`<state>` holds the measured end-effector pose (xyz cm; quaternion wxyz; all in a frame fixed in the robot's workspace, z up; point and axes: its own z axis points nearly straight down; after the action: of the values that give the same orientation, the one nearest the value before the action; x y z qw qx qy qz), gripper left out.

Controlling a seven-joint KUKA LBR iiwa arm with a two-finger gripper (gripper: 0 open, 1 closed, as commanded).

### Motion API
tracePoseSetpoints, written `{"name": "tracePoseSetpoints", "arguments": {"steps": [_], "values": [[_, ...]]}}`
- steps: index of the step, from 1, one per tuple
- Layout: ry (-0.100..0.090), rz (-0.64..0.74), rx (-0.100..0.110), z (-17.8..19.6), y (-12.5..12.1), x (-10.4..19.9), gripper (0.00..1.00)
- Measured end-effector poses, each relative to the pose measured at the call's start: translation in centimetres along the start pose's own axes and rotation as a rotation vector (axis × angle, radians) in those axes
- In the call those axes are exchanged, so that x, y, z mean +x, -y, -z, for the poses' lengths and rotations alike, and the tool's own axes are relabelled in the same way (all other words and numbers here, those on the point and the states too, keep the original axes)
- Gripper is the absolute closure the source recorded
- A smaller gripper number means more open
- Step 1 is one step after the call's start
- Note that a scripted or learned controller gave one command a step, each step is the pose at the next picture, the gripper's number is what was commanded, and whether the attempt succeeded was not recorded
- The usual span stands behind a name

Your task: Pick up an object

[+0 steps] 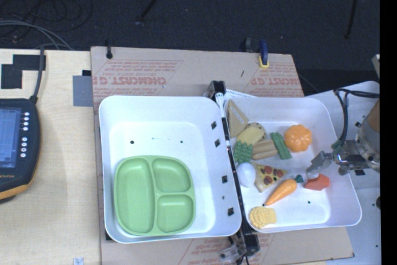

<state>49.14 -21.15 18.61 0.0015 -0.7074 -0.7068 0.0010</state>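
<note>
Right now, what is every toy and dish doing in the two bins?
Green plate: flat in the left bin, nothing on it.
Orange: resting in the right bin.
Carrot: lying slanted in the right bin.
Corn: lying near the right bin's front edge.
Pizza slice: flat, beside the carrot.
Red toy: lying just below the claw.
Claw: low over the right bin.
</note>
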Motion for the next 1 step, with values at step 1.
{"name": "tracePoseSetpoints", "arguments": {"steps": [1], "values": [[0.001,0.003,-0.008,-10.01,-6.75,4.44,0.0]]}}
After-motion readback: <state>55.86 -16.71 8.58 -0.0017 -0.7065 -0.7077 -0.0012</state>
